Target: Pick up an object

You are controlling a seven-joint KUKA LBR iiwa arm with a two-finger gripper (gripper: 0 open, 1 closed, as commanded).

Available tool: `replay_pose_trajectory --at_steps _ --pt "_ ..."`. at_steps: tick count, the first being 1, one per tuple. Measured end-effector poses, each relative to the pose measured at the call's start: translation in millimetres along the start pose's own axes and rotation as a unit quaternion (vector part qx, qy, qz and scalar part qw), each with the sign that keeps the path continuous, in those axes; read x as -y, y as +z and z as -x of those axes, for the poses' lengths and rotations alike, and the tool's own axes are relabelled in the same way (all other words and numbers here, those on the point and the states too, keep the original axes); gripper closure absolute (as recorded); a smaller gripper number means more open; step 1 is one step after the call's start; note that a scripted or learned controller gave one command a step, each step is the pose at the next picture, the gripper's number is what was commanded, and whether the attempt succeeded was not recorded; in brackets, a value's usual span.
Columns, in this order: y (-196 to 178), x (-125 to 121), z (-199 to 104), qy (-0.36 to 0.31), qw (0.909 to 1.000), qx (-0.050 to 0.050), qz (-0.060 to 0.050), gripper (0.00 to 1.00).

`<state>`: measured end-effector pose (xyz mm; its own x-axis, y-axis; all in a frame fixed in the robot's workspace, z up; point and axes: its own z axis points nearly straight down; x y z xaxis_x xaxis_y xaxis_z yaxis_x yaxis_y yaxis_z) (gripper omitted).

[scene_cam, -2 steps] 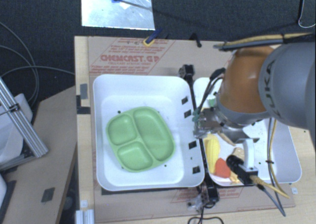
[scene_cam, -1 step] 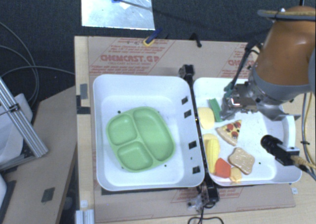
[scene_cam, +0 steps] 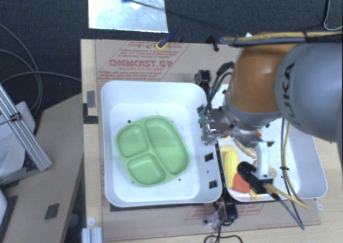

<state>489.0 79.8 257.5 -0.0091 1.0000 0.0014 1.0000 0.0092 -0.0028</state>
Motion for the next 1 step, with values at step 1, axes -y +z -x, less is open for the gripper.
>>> replay_pose_trajectory --at_steps 1 --pt "-13.7 -1.3 3.5 0.000 1.0000 0.000 0.003 1.00"
